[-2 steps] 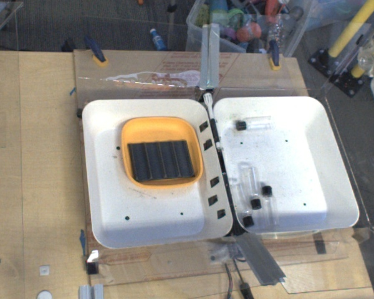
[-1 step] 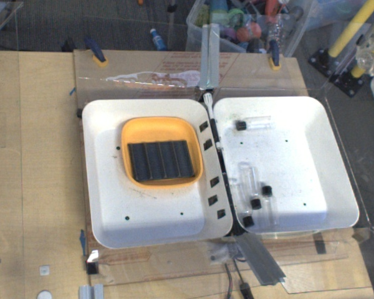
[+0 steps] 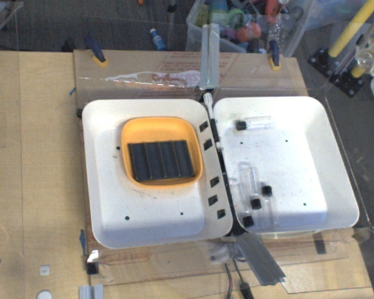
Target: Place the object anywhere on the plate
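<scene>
I see the black ribbed block (image 3: 161, 161) lying flat on the orange plate (image 3: 159, 124) in the left bin (image 3: 106, 220). Red print on the sheet (image 3: 174, 68) behind is too faint to read.

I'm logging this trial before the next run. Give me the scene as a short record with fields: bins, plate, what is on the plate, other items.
left bin: shallow white bin holding the plate
plate: orange rounded-square plate, lying flat
on plate: dark grey ribbed rectangular block, resting within the rim
right bin: shallow white bin
right bin contents: clear plastic tubes with black caps, one near the top, several at lower left
task status: block appears already on plate
</scene>
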Motion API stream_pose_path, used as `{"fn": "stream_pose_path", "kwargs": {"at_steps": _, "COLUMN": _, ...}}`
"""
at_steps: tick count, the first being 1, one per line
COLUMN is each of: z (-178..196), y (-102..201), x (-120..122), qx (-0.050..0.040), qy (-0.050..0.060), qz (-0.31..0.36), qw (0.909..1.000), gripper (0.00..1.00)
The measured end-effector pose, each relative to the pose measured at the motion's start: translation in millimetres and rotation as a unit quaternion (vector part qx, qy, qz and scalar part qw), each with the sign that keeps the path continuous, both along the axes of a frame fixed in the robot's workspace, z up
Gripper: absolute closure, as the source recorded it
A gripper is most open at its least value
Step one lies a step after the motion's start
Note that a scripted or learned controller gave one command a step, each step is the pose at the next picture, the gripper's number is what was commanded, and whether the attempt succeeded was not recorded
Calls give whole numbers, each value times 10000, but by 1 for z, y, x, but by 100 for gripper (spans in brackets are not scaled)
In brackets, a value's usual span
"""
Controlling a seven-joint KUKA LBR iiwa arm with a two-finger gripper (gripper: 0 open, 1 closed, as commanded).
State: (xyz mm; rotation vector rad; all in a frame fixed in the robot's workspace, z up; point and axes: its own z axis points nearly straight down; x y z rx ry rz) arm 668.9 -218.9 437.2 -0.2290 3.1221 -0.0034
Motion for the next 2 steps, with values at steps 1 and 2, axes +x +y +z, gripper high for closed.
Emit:
{"fn": "stream_pose_path", "kwargs": {"at_steps": 1, "z": 0, "y": -2, "x": -1, "qx": -12, "qy": -1, "qz": 1860, "qw": 9825, "gripper": 100}}
{"fn": "stream_pose_path", "kwargs": {"at_steps": 2, "z": 0, "y": -2, "x": -1, "qx": -22, "qy": 0, "qz": 3149, "qw": 9491, "gripper": 100}}
